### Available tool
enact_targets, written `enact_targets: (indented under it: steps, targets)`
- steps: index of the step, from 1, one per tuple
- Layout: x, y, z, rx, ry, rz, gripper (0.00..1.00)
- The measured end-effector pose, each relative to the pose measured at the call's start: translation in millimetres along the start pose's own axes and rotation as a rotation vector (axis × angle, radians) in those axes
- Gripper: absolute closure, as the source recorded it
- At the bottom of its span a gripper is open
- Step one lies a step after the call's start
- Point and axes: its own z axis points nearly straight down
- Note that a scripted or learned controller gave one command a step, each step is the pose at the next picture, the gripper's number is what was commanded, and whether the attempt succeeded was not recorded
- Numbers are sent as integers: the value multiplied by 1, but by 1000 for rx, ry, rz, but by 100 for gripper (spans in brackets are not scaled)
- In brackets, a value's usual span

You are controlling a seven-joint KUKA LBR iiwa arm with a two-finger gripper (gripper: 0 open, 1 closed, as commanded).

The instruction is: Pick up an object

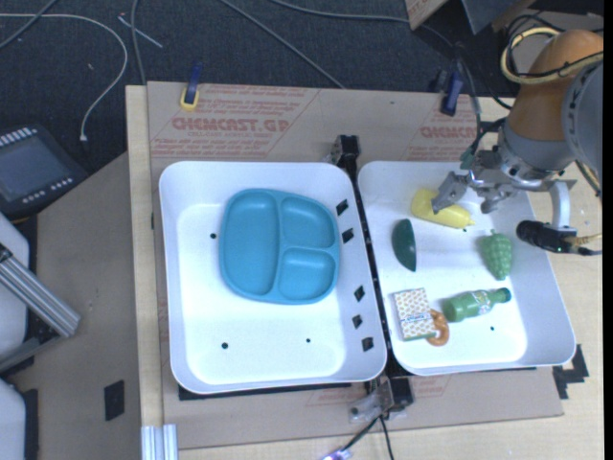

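Hidden: the arm (551, 94) runs off frame at two o'clock.
Writing: cardboard (230, 123) reads "CHEMCAST".
Hand: the gripper (471, 192), fingers spread, over the banana (439, 209).

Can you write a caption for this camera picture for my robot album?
Robot gripper hovers by a yellow banana in the right bin; a blue plate fills the left.

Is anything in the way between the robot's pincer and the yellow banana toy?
Nothing visible is. The pincer hangs right over the yellow banana-shaped toy in the right white bin. The dark green leaf-shaped toy lies apart, lower left of the banana.
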Motion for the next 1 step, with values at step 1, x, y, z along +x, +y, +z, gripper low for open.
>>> enact_targets:
  steps: [1]
  targets:
    - [-1,-3,44,13,0,-2,0]
